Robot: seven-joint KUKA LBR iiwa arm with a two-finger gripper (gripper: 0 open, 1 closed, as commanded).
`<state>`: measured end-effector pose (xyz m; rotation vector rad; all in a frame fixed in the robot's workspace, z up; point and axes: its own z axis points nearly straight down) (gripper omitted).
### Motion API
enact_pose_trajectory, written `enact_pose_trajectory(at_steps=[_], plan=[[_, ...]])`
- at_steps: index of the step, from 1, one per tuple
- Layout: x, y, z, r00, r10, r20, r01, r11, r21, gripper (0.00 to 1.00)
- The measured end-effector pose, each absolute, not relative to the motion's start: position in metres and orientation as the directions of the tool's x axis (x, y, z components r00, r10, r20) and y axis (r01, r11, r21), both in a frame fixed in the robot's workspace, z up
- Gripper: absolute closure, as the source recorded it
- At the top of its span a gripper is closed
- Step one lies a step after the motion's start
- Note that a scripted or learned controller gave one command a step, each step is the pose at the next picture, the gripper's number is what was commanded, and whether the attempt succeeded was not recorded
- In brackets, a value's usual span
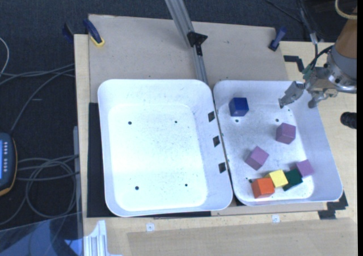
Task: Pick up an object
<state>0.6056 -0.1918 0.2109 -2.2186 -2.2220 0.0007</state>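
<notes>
Jaws (300,97) open above purple cube (286,133), apart.

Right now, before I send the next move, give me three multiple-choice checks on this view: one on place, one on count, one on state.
1. Which bin holds the blocks?
A. the left bin
B. the right bin
C. both bins

2. How many purple blocks lie there?
A. one
B. three
C. five

3. What does the pincer hold?
A. the blue block
B. the orange block
C. nothing

Answers:
1: B, every block lies in the right bin, on the arm's side.
2: B, purple blocks sit at and.
3: C, its open fingers have nothing between them, over the right bin's upper right edge.
</notes>
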Motion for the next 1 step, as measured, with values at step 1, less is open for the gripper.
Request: enact_pose_trajectory(at_steps=[1], plan=[[0.6056,-0.1919,0.2109,-0.001,1.0,0.0,1.0,0.001,-0.002,0.0]])
